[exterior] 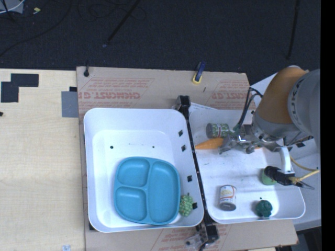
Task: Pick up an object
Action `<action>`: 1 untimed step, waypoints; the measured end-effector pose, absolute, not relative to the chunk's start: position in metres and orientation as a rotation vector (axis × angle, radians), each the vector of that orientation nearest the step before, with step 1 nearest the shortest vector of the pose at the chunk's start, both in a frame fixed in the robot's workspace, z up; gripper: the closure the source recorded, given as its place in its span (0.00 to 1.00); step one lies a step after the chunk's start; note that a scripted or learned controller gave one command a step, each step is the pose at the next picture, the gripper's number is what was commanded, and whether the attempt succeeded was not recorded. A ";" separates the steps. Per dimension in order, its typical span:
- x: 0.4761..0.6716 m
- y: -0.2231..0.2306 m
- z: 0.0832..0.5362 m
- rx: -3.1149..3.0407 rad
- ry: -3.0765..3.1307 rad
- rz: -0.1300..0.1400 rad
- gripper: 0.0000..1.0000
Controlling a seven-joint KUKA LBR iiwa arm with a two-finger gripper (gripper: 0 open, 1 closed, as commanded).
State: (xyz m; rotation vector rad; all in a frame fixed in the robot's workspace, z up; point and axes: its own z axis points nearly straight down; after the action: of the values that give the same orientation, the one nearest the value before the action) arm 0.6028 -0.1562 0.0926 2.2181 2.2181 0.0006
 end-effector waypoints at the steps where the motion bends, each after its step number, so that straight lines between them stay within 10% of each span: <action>1: 0.603 -0.155 0.088 2.224 2.222 -0.001 0.00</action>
State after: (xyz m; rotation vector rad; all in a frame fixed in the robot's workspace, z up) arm 0.6029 -0.1554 0.0876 2.2237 2.2216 -0.0013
